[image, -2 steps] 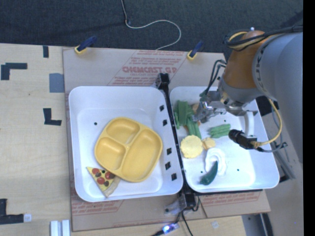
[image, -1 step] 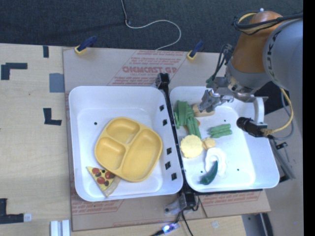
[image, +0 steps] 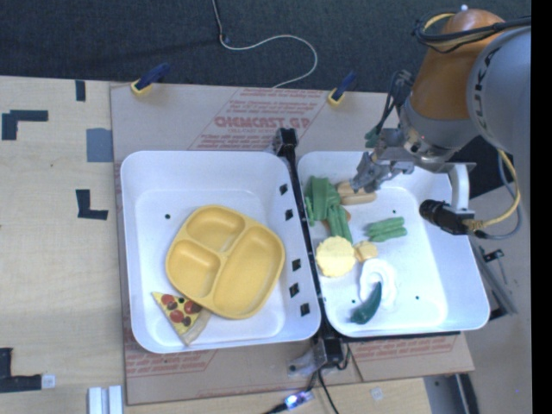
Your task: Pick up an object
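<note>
My gripper (image: 369, 178) hangs over the back of the right bin (image: 448, 304), just above a tan stick-shaped piece (image: 360, 198); whether it touches the piece is unclear. Left of the stick lies a bundle of green beans (image: 326, 205). A smaller green piece (image: 385, 228) sits to the stick's lower right. Nearer the front are a round yellow piece (image: 335, 256), a small yellow bit (image: 368, 250), a white curved object (image: 382, 279) and a dark green pepper (image: 366, 305).
The left bin (image: 147, 188) holds a yellow divided plate (image: 226, 261) and a pizza slice (image: 178, 310) at its front corner. A black divider (image: 297, 222) runs between the bins. The arm's orange band (image: 448, 59) and cables stand over the right bin's back right.
</note>
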Robot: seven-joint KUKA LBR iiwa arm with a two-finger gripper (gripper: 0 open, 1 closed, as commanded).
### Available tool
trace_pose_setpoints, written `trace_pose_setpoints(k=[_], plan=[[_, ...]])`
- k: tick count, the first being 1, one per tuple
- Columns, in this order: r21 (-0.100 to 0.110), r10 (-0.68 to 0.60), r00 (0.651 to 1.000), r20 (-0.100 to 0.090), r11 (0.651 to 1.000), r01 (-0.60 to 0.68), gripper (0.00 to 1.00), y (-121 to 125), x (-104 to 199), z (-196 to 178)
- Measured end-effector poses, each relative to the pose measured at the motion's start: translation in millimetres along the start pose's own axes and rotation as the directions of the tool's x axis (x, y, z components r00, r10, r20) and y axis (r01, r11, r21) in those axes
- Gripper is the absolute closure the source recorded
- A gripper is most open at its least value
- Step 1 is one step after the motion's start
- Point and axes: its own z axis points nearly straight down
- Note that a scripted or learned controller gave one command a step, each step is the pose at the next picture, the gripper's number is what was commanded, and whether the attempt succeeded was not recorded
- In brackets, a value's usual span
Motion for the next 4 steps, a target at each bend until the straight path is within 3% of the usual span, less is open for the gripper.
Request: trace_pose_setpoints(k=[1,2,4], plan=[[0.002,-0.005,1.000,-0.001,1.000,0.005,1.00,17,54,12],[0.000,-0.006,1.000,-0.002,1.000,0.006,1.00,30,109,-7],[0.003,0.000,1.000,0.001,1.000,0.000,1.00,35,101,-5]])
